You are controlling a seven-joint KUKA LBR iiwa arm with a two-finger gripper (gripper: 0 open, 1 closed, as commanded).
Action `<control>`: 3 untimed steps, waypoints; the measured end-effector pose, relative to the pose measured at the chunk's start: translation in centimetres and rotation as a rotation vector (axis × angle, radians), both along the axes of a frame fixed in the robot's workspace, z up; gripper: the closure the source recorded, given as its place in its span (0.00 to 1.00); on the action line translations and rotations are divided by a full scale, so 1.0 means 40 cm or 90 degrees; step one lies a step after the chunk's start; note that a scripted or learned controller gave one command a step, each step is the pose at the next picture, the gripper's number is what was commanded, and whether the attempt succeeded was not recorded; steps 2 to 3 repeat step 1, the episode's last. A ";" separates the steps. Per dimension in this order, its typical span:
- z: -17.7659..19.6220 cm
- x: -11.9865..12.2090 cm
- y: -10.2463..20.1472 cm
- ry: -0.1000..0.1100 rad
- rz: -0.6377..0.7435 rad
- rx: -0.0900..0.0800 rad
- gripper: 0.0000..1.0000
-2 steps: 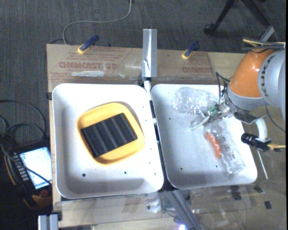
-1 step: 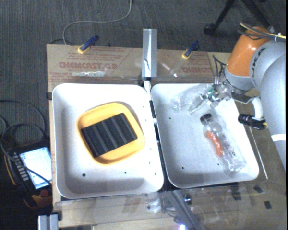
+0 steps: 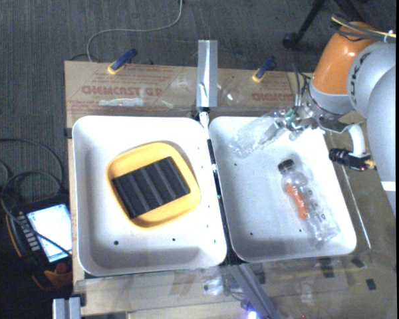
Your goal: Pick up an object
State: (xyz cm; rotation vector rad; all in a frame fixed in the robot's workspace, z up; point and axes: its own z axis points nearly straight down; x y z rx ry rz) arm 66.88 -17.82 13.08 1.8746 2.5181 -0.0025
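My gripper (image 3: 284, 121) hangs over the far edge of the right bin (image 3: 253, 241), reaching in from the right under the orange-banded wrist. A crumpled clear plastic container (image 3: 251, 137) sticks out to the left of the fingers, and its right end sits between them. It slants down towards the bin's far left corner. A clear plastic bottle (image 3: 304, 201) with a black cap and an orange label lies flat in the right half of the same bin, well in front of the gripper.
In the left bin (image 3: 93, 244) rests a yellow tray-like object with a black ribbed top (image 3: 153, 185). A metal post (image 3: 207, 78) stands behind the gap between the bins. Blue clamps (image 3: 122, 60) hold the cardboard at the back.
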 end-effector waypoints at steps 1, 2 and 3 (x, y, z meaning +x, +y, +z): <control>-0.098 -0.142 -0.083 -0.002 0.005 0.001 0.00; -0.098 -0.142 -0.083 -0.002 0.005 0.001 0.00; -0.098 -0.142 -0.083 -0.002 0.005 0.001 0.00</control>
